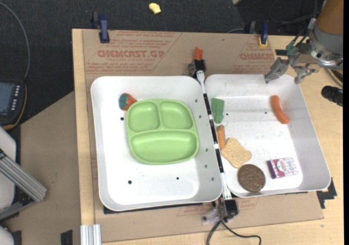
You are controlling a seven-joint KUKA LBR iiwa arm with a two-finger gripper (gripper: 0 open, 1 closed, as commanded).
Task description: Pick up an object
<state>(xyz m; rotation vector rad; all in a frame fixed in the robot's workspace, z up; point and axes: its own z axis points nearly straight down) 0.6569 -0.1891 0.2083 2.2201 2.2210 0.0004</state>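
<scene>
My gripper (287,72) hangs open above the far edge of the right bin (311,145), with nothing between its fingers. Just below it and to the right of centre lies an orange sausage (280,109). Further down the right bin hold a tan cracker (236,152), a brown round cookie (251,177), a small purple and white packet (283,167), a thin orange carrot (221,136) and a green piece (218,109) by the left wall.
The left bin (109,178) holds a green divided plate (161,131) and a small red and green item (127,101) at its far left. Clamps (102,27) stand on the bench's far edge. A yellow scrap (155,7) lies on the dark floor.
</scene>
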